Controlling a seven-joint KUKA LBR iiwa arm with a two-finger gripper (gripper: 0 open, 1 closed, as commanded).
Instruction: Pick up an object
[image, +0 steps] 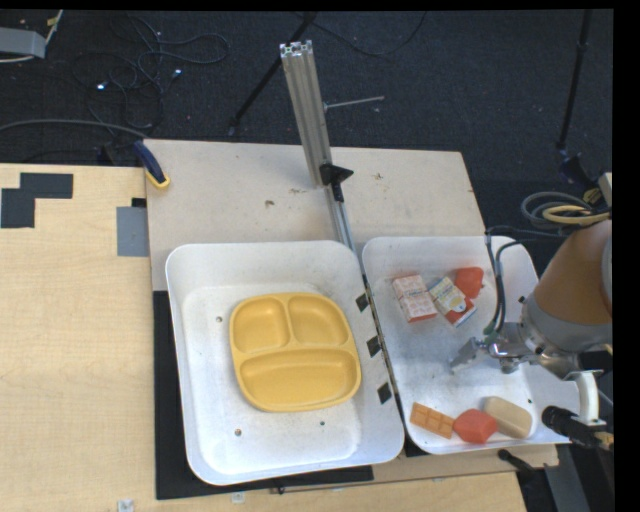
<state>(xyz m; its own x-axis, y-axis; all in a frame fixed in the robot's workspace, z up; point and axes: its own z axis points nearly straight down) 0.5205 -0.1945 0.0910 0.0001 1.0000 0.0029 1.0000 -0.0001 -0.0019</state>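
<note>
Widest first: the pale wooden bench (300, 190) carries two shallow white bins side by side. The left bin (200, 400) is the larger in view. The right bin (385, 260) sits with its edge touching the left one.

In comes the arm (575, 290) from the right, grey with its orange band, leaning over the right bin's far side. An aluminium post (308, 110) stands slanted at the back of the bench, between the bins.

Inside the left bin lies a yellow divided tray (295, 352), flat, with two small compartments above one long one.

Now the pickable pieces, all in the right bin. Along the near edge sits a beige loaf-shaped piece (510, 416), rounded and pale. Touching its left end is a red lump (475, 427), and just beside that a flat orange waffle piece (431, 419) with a grid pattern. Up at the far end there is a cluster: a small red-and-white carton (412, 297), a little yellowish box (447, 294) against it, and a red piece (469, 281) behind, with a red-and-white edge poking out below.

The gripper (463, 357), metallic and small, hangs over bare bin floor between that cluster and the near row, apart from both. The jaws are too small and blurred: I cannot tell whether they are spread or pressed together.
</note>
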